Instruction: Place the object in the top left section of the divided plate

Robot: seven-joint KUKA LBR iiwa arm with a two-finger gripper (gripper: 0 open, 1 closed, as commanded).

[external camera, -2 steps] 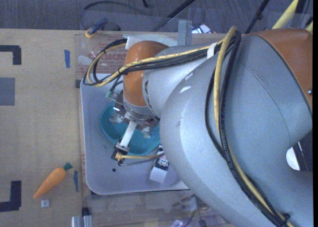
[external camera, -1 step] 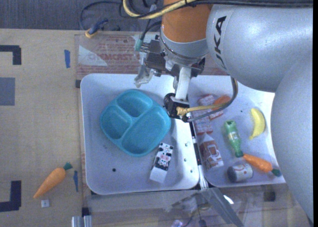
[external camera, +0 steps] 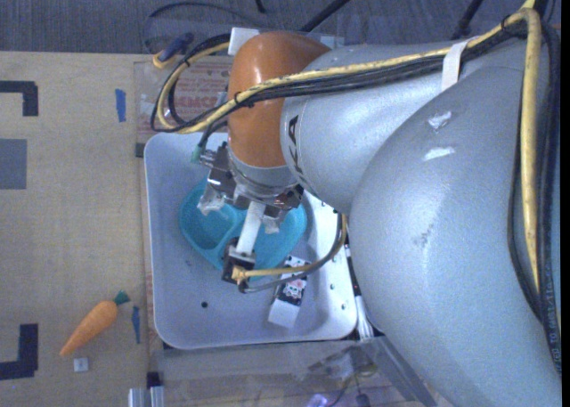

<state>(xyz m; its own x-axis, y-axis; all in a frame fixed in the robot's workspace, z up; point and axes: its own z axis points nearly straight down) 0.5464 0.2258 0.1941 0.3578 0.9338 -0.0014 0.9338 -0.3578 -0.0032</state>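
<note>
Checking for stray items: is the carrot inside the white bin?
No, the carrot lies on the wooden bench, left of the white bin.

You're looking at a grey arm [external camera: 427, 174] with an orange band [external camera: 263, 85] above the wrist and a yellow cable [external camera: 356, 71] strung along it. Beneath it sits a light blue divided plate [external camera: 200, 223] in a white bin [external camera: 174, 174]. On the tan desk [external camera: 71, 218] lies an orange carrot [external camera: 89, 327] with a green top, near blue tape strips [external camera: 120, 104] and black corner marks [external camera: 22, 98].

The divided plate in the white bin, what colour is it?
The divided plate is light blue, seen in the camera view, partly under the arm.
</note>
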